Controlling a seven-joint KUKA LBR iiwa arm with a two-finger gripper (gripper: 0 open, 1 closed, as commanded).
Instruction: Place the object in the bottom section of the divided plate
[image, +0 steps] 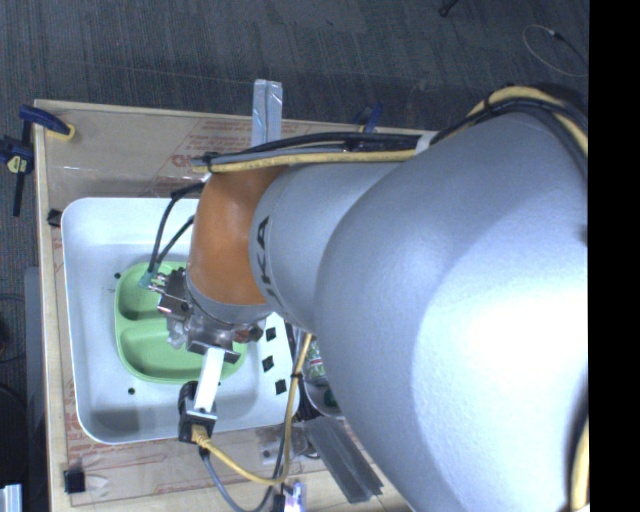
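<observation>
Grey KUKA arm (440, 300) reaching in from 3 o'clock, bulking over most of the right half of the bench (120, 135). Orange wrist band (228, 240) near the centre. Below it, the gripper (205, 338) hanging over the 3 o'clock rim of the green divided plate (138, 335). Gripper seen from above, under its own wrist hardware; cannot tell whether apart, together or clamped on anything.

Plate lying in the left white bin (90, 300), toward its middle, with the dividing ridge just visible at 9 o'clock from the gripper. Bottom section partly open to view at 7 o'clock from the gripper, plain green there. Cannot tell where the object lies.

White bar (206, 385) running from the wrist toward 6 o'clock, ending in a dark fitting (190, 430) at the bin's near rim. Yellow cable (300, 158) along the arm's 12 o'clock side. Blue clamps (45, 122) at the bench's 10 o'clock corner. Sliver of the right bin (318, 390) under the arm, contents too hidden to name.
</observation>
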